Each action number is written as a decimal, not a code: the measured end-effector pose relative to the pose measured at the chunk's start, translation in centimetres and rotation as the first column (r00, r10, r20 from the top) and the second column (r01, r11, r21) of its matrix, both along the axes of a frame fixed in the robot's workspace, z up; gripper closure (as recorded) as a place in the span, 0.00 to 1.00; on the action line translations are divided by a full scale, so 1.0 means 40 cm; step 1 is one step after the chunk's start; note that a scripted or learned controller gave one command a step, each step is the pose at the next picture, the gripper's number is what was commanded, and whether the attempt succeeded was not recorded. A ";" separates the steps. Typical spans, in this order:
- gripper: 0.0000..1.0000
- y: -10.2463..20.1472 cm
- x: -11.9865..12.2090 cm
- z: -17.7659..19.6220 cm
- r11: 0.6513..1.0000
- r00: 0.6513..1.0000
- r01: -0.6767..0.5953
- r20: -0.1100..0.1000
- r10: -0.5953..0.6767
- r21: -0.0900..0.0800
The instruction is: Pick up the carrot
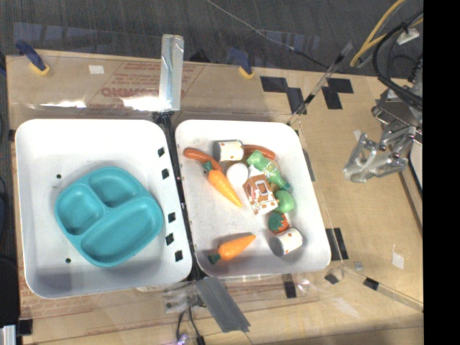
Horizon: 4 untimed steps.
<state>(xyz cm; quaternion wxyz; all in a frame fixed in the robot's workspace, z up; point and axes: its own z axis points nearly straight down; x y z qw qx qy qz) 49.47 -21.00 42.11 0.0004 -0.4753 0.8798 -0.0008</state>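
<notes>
Tool (374, 160): parked at the right of the frame over bare counter (359, 221), well apart from both bins; nothing is seen held in it, and whether its metal fingers are spread or closed cannot be told from the jumble of grey parts
Carrots: two are seen in the right bin (309, 192); one (224, 185) lies slantwise at the middle of the bin, its tip toward lower right, touching the heap of toy food; the other (235, 247) lies near the lower edge, apart from the heap
Likely target: the lower carrot is judged the easier grasp, since free floor is left around it
Heap: a white egg-like piece (237, 171), a printed packet (260, 195) and green pieces are crowded together at the upper right of the bin, so edges are overlapped
Left bin (36, 149): a teal divided plate (108, 214) is set in it
Hard to make out: the arm above the tool is cut off at the right edge; the packet's print is too small to be read
</notes>
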 end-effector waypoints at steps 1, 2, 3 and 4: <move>1.00 0.001 -0.037 -0.115 0.970 0.970 -0.244 -0.003 0.244 0.002; 1.00 0.003 -0.033 -0.087 0.969 0.969 -0.249 -0.001 0.249 0.000; 1.00 0.005 -0.030 -0.061 0.968 0.968 -0.252 0.001 0.252 -0.001; 1.00 0.002 -0.034 -0.250 0.765 0.765 -0.644 -0.003 0.644 0.005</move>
